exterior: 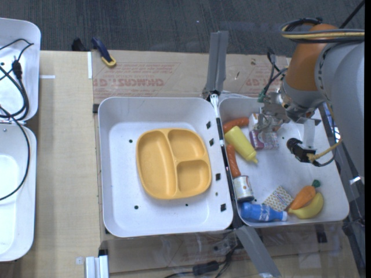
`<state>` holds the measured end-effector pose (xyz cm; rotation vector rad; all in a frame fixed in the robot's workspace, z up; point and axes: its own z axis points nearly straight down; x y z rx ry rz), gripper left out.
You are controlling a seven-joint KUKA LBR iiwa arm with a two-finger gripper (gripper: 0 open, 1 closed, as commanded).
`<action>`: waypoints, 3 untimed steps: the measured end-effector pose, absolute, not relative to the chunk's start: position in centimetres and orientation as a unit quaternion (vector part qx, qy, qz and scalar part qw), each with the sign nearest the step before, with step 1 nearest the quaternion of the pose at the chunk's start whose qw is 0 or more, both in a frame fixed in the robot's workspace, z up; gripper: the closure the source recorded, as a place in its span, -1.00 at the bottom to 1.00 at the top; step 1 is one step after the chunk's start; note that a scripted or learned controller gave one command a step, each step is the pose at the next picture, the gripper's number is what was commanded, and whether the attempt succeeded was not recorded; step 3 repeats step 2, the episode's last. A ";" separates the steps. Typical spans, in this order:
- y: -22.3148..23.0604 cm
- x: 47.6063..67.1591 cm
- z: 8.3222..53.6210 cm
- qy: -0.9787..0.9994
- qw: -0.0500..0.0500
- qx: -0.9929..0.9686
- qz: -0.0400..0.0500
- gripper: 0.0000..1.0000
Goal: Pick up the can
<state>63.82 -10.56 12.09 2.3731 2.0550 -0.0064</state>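
Observation:
The can (pixel 242 187) is small and silver with a reddish label. It lies on its side against the left wall of the right bin (pixel 324 172), in its front half. My gripper (pixel 268 125) hangs at the back of that bin, well behind the can and to its right. It sits just over a pink-and-white packet (pixel 264 140). Nothing shows held in it.
Around the can lie a yellow squeeze bottle (pixel 241 143), two orange sausages (pixel 233 160), a blue bottle (pixel 262 213), a checkered pouch (pixel 278 197), a carrot (pixel 302 196) and a banana (pixel 308 208). The left bin (pixel 116 172) holds a yellow divided plate (pixel 174 162).

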 end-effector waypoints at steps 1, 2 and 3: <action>-10.5 63.8 12.1 0.655 0.001 0.756 -0.002 -1.00; -11.6 62.9 9.2 0.585 0.000 0.811 -0.001 -1.00; -11.6 62.9 9.2 0.585 0.000 0.811 -0.001 -1.00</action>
